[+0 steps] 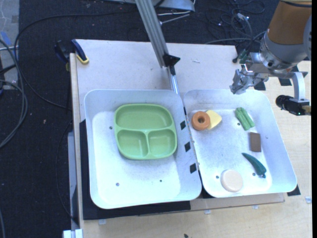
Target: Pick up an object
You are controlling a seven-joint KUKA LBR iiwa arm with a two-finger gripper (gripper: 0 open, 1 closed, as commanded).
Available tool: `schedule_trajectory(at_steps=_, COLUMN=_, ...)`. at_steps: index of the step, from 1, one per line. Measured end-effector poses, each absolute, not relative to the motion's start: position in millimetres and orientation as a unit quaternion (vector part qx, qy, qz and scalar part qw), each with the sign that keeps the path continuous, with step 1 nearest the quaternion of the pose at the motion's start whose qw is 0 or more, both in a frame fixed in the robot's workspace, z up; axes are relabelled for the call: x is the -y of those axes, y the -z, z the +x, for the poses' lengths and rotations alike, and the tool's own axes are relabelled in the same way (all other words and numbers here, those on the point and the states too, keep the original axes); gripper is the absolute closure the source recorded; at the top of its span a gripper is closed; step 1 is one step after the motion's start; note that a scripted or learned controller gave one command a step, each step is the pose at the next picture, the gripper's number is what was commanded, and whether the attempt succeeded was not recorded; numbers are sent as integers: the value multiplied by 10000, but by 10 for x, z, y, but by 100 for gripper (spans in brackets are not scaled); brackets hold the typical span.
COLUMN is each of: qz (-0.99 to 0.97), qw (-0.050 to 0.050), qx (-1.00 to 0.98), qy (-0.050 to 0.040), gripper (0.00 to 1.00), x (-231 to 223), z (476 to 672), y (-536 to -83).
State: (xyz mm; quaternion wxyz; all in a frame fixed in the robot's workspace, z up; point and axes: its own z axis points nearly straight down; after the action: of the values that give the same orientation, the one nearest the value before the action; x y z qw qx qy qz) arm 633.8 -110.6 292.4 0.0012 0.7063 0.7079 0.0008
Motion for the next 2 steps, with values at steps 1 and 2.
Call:
schedule_trajectory(at_steps=1, qz=7044, qw=-11, qx=-7098, qy=-1, gripper=100, x=512, z=6257, y=-2829)
schedule_trajectory(at_steps=2, qz=7048, qw=1, qx=-7094, qy=-4, gripper=100, x=36, z=6336, y=-2771)
